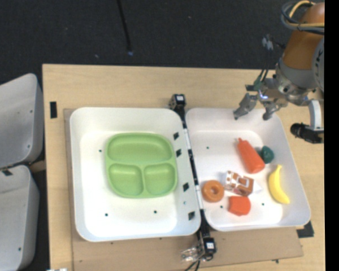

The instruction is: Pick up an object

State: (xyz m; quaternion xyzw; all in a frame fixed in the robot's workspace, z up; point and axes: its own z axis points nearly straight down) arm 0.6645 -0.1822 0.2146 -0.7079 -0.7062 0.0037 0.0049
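Observation:
My gripper (253, 112) hangs above the far edge of the right bin (214, 129), its two fingers spread open with nothing between them. Below it in that bin lie an orange carrot-shaped toy (250, 155), a dark green round piece (266, 153), a yellow banana (278, 185), an orange ring like a doughnut (213, 191), a brown-and-white block (239, 182) and a red-orange chunk (239, 205). All of them rest on the bin floor, apart from the gripper.
The left bin (90, 208) holds a green divided plate (141, 164). A ridge with black clips (186, 168) separates the bins. The wooden bench (56, 151) surrounds both; white panels (11, 151) stand at the far left.

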